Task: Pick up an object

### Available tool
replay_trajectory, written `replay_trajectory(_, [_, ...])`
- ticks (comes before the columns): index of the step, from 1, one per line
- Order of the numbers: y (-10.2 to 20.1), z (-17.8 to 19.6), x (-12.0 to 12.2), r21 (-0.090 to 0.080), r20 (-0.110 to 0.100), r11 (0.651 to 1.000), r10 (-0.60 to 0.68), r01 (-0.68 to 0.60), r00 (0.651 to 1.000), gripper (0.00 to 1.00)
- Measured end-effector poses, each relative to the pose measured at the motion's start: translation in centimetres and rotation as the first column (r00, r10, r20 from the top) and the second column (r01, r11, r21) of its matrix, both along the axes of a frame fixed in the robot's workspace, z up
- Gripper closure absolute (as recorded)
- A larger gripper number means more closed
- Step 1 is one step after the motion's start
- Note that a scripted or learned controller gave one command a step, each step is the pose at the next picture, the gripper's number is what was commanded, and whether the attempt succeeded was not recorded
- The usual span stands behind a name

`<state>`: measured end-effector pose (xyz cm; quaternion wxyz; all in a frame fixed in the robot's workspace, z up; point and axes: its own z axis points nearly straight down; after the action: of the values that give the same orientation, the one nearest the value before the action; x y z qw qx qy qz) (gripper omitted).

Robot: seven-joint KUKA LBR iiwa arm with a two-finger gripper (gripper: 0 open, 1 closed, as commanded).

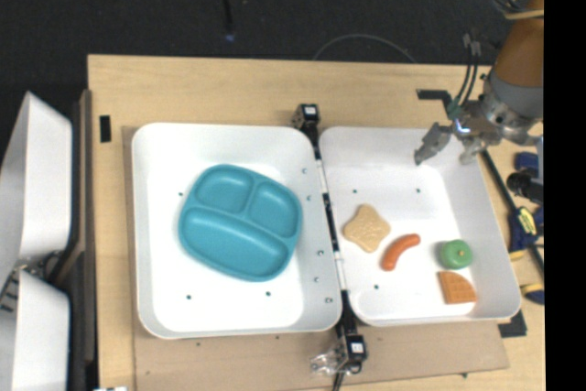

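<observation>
The right bin (pixel 385 156) holds a tan biscuit-shaped piece (pixel 365 228), an orange-red sausage (pixel 399 251), a green round fruit (pixel 455 254) and an orange wedge (pixel 457 287). My gripper (pixel 449 145) hangs over the far right corner of that bin, well away from all the pieces. Its two grey fingers (pixel 428 145) are spread apart with nothing between them.
The left bin (pixel 156 197) carries a blue sectioned plate (pixel 240 221). Black clamps sit between the bins at the far (pixel 308 116) and near (pixel 347 347) ends. Cables and tools lie along the bench's right edge (pixel 524 197).
</observation>
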<state>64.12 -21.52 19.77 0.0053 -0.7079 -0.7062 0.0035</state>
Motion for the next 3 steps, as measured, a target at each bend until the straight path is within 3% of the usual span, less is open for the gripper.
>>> replay_trajectory(1, [0.1, 1.0, 0.3, -0.003, 0.015, 1.000, 0.003, -0.003, 1.000, 0.00])
replay_trajectory(3, [-1.0, -9.9, -0.3, -0.005, 0.010, 1.000, 0.001, -0.001, 1.000, 0.00])
